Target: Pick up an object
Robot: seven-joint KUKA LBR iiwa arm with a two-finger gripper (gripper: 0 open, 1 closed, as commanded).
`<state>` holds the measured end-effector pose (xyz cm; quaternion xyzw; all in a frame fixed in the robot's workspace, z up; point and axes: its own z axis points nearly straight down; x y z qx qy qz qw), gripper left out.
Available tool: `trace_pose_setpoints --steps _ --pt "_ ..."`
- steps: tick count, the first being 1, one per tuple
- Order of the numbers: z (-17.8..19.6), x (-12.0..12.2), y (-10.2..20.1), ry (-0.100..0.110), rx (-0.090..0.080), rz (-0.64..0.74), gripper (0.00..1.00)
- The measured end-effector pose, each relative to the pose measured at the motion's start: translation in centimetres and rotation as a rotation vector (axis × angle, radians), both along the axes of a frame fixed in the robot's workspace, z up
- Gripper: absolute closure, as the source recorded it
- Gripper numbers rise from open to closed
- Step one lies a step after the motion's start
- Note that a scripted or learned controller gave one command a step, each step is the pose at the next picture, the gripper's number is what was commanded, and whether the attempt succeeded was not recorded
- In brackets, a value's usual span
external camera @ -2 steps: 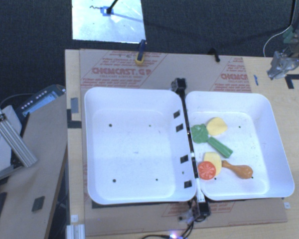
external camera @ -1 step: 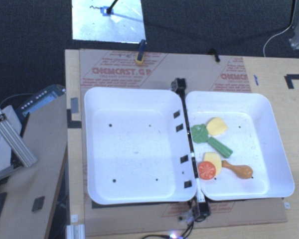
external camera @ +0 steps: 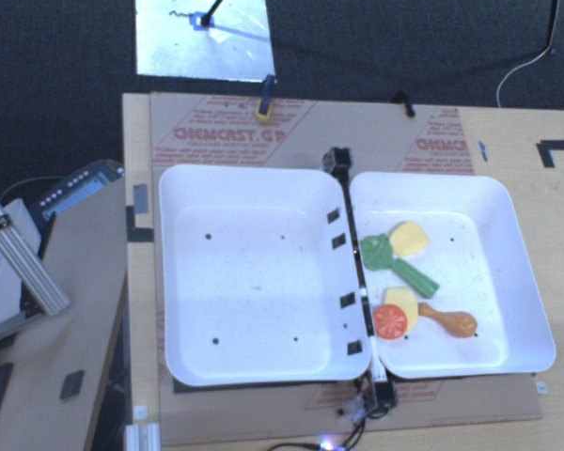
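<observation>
The right bin (external camera: 508, 242) holds several small toys. A yellow piece (external camera: 409, 239) lies near the bin's middle, touching a green spatula-shaped toy (external camera: 398, 263) that runs down to the right. Lower down, a red tomato slice (external camera: 390, 321) leans on another yellow piece (external camera: 401, 302). A tan-orange spoon-like toy (external camera: 448, 320) lies just right of them.
The left bin (external camera: 254, 280) sits beside the right one, joined by a black clipped seam (external camera: 350, 261). Both rest on a cardboard sheet (external camera: 226, 134) over the wooden bench. A shiny metal plate (external camera: 202, 26) lies beyond the bench, and grey equipment (external camera: 38, 242) stands at the left.
</observation>
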<state>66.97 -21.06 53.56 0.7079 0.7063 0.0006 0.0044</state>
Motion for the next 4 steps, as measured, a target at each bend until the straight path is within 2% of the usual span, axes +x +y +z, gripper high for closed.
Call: trace_pose_setpoints --steps 1,2,3,4 --pt "-11.0 -0.1 4.8 0.014 0.008 0.010 1.00" --pt "0.3 -0.1 3.9 -0.008 0.001 0.007 1.00" --pt "-9.6 -0.1 11.1 0.012 0.008 0.012 1.00" --pt "-0.2 -0.1 9.8 -0.006 0.003 0.007 1.00"
